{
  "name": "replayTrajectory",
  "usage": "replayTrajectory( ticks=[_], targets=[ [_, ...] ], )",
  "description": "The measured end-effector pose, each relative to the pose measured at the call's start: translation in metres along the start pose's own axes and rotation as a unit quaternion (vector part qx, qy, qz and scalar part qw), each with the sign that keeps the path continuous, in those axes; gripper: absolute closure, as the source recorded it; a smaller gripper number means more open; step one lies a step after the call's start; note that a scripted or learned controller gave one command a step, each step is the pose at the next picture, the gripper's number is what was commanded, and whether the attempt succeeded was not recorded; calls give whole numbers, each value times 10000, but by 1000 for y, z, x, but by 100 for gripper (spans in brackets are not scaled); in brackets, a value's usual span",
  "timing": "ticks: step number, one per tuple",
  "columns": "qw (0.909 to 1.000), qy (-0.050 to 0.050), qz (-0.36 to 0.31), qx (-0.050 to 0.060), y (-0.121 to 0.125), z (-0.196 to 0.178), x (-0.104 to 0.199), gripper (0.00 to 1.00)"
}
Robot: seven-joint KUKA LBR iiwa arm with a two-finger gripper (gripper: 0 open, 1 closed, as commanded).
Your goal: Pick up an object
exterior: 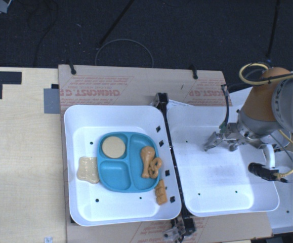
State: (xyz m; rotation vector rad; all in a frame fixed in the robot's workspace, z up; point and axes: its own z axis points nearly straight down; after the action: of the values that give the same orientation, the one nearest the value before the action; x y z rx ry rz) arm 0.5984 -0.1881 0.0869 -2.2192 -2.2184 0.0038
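A blue divided plate (117, 177) lies in the left bin (80, 120). It carries a round tan biscuit (113, 147) in its upper-left section and a twisted brown pastry (150, 161) in its right section. A pale bread-like piece (88, 169) rests on the bin floor against the plate's left edge. A small brown piece (160, 192) lies just off the plate's lower-right corner. My gripper (220, 145) hangs over the upper middle of the right bin (212, 191), far from all these objects. It is open, its metal fingers (210, 144) splayed, with nothing between them.
A black divider (169, 161) with clips runs between the two bins. The arm's orange band (265, 97) and grey body cover the right bin's far right edge, with cables and a black fitting (263, 171) there. A wooden bench top (19, 156) lies to the left.
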Motion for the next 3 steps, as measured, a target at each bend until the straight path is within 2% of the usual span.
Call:
replayTrajectory(
  ticks=[1, 3],
  targets=[
    [10000, 1, 3, 1, 0, -11, 0, 100],
    [10000, -9, -10, -36, 8, -121, 2, 100]
  ],
)
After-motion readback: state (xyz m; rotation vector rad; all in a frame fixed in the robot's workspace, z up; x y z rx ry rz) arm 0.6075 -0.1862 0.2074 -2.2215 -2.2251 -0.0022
